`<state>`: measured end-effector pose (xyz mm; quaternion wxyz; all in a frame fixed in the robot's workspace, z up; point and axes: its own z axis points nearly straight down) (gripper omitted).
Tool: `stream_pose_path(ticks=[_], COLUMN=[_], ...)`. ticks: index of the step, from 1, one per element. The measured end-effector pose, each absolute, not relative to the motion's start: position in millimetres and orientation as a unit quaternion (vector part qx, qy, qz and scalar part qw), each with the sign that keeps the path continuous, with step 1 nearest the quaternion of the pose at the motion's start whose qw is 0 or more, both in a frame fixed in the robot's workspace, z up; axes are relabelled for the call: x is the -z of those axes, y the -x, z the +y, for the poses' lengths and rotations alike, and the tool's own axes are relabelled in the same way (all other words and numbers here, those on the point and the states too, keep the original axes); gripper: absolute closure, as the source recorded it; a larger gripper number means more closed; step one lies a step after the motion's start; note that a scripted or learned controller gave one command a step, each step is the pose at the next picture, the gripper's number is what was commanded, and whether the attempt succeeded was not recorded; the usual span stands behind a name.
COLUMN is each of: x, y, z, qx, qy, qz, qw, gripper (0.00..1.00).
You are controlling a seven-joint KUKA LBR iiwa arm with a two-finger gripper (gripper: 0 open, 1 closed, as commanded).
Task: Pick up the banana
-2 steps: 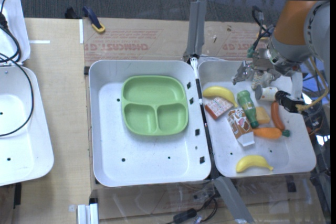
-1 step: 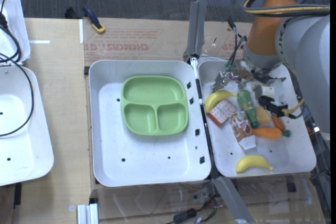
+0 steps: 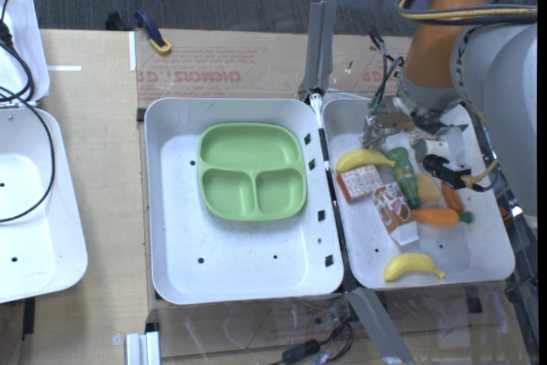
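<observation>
Light wood table (image 3: pixel 102 209), two white bins. Right bin (image 3: pixel 479 269): one banana (image 3: pixel 366 159) at its far-left side, touching a red carton (image 3: pixel 359 181); second banana (image 3: pixel 412 267) alone by the near rim, open room around it, likely the easier pick. Hand (image 3: pixel 382 131) hovers just behind the far banana; can't tell how open, nothing visibly held. Green tray (image 3: pixel 252 171) in the left bin, out of the way.

Grey arm (image 3: pixel 504 73) reaches in from the right, orange band (image 3: pixel 440 38) above the wrist, angled steeply down. Hand (image 3: pixel 382 131) low and dark; finger state not resolvable.
</observation>
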<state>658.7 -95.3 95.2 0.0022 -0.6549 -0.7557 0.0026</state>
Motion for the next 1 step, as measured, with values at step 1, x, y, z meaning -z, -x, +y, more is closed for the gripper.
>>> stream_pose_path(ticks=[1], x=[-95.1], y=[-658.6], z=[-95.3], qx=[-0.0027], qy=[0.655], qz=[-0.756], qw=[0.002], gripper=[0.00])
